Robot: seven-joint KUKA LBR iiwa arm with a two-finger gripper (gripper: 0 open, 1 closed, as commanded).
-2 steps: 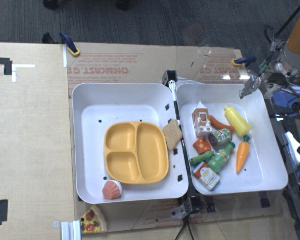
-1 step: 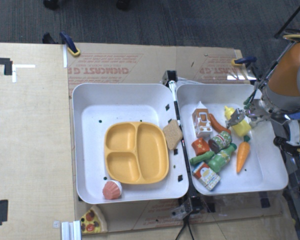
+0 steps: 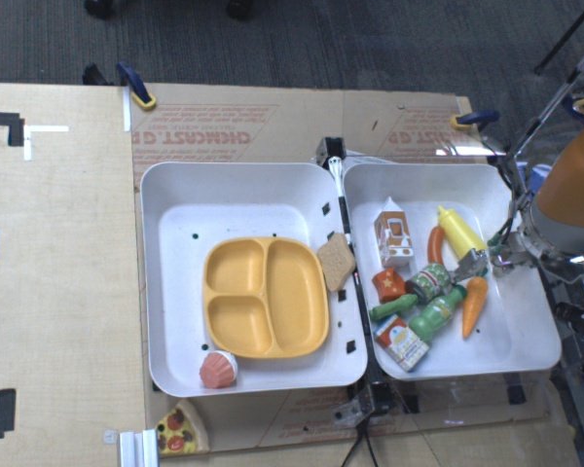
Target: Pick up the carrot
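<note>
Item one, the two white bins: your left bin (image 3: 165,261) carries a yellow divided plate (image 3: 266,296), a tan cracker-like square (image 3: 337,260) propped on its right wall, and a pink cupcake (image 3: 217,369) in the near corner. Item two, the right bin (image 3: 526,343): a crowded lot, with a small carton (image 3: 394,236), a yellow bottle (image 3: 457,230), a green bottle (image 3: 440,311), a flat packet (image 3: 401,343) and some small red pieces. Item three, the carrot (image 3: 474,305): lying tilted in the right bin, thick end up, just beside the green bottle. Item four, the gripper (image 3: 477,261): low at the carrot's top end; whether it is parted or closed cannot be told, and no grasp shows. You are likely at the approach-and-grasp step. Next you need the carrot alone straddled, clear of the bottle, before lifting.
</note>
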